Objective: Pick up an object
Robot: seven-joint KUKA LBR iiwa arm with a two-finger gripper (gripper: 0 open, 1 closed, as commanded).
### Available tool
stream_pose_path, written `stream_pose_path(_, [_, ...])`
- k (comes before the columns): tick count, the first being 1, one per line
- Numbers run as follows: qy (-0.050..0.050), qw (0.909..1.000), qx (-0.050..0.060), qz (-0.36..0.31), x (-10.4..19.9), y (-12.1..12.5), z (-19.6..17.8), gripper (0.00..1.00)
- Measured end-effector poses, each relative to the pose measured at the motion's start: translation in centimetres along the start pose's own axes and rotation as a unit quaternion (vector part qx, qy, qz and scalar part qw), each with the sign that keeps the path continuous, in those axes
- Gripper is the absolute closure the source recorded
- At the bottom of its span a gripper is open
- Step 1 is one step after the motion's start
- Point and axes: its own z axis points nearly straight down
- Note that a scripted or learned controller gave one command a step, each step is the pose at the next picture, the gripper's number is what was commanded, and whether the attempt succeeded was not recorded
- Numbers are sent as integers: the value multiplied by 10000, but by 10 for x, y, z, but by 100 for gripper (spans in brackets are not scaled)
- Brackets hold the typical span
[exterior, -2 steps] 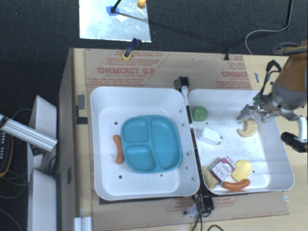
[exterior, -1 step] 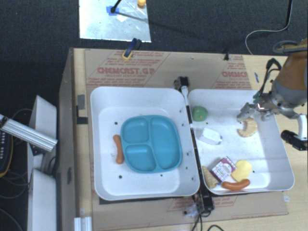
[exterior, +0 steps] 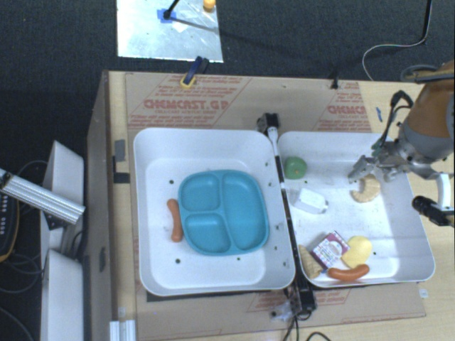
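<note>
Task item, nearest the gripper (exterior: 368, 168): a pale tan biscuit-like piece (exterior: 367, 190), lying flat on the floor of the right bin (exterior: 419, 251), toward its far right part. The gripper hangs just above and beside the piece's far edge; its grey fingers (exterior: 359, 168) stand splayed apart with nothing between them. Whether they touch the piece cannot be told. The arm (exterior: 430, 123) enters over the right bin's right wall, orange band above the wrist.

Other contents, placed from the biscuit-like piece:
- White block-like object (exterior: 310, 201), to its left, near the middle of the bin floor.
- Green ball (exterior: 295, 167), farther left and farther back, close to the wall between the bins.
- Yellow lemon-like object (exterior: 360, 249), nearer the camera, at the front of the bin.
- Small maroon-and-white packet (exterior: 330, 250), touching the yellow object's left side.
- Orange-red sausage (exterior: 348, 273), just in front of both, against the front wall.
- Tan textured piece (exterior: 308, 261), left of the packet, at the front left corner.

Left bin (exterior: 153, 190), well apart to the left:
- Blue divided plate (exterior: 223, 211), three compartments, centred.
- Second orange sausage (exterior: 175, 220), lying lengthwise just beside the plate's left rim.
</note>
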Motion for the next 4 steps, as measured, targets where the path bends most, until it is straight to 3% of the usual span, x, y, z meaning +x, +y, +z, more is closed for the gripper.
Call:
stream_pose_path(2, [4, 10000, 0, 6, 0, -10, -24, 0])
stream_pose_path(3, [2, 10000, 5, 4, 0, -18, -7, 0])
stream_pose_path(4, [1, 10000, 2, -6, 0, -7, 10, 0])
